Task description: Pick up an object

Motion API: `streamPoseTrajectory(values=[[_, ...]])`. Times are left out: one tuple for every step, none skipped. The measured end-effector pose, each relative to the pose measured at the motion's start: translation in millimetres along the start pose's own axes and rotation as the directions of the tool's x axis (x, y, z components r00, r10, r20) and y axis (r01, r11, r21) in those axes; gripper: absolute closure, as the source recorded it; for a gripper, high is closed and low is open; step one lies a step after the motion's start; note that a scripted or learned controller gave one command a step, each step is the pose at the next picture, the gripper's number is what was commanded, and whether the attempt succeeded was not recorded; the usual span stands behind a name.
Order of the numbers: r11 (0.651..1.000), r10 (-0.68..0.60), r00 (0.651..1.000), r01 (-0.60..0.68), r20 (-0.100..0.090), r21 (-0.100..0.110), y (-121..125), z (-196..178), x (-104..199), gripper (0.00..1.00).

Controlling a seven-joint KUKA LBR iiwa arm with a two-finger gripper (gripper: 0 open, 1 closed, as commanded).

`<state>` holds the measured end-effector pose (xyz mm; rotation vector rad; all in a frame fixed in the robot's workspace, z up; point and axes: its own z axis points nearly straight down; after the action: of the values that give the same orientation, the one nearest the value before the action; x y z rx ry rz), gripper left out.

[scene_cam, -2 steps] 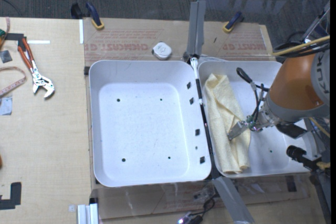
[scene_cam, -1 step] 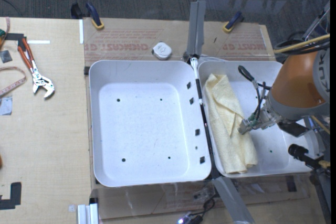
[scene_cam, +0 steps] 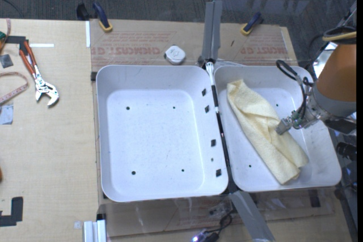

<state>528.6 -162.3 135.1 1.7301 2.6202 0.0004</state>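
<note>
A pale yellow cloth (scene_cam: 263, 129) lies crumpled along the right bin (scene_cam: 323, 170), running from its far left corner toward the near right. The gripper (scene_cam: 285, 125) reaches in from the right and its tip meets the cloth's right edge about midway; whether the fingers are clenched or released, I cannot tell. The left bin (scene_cam: 108, 139) sits beside it on the table (scene_cam: 45, 167).

Right bin (scene_cam: 317, 175): one pale yellow cloth (scene_cam: 264, 130), folded, lying diagonally. Gripper (scene_cam: 285, 125) low over the cloth's right edge. Left bin (scene_cam: 108, 139): white. Bench (scene_cam: 45, 150): wrench (scene_cam: 38, 79) at far left.
</note>
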Motion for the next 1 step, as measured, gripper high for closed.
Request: streamPoseTrajectory(values=[[0.976,0.219,0.976,-0.219,0.0,0.002,49.5,-56.7,22.6,1.0]])
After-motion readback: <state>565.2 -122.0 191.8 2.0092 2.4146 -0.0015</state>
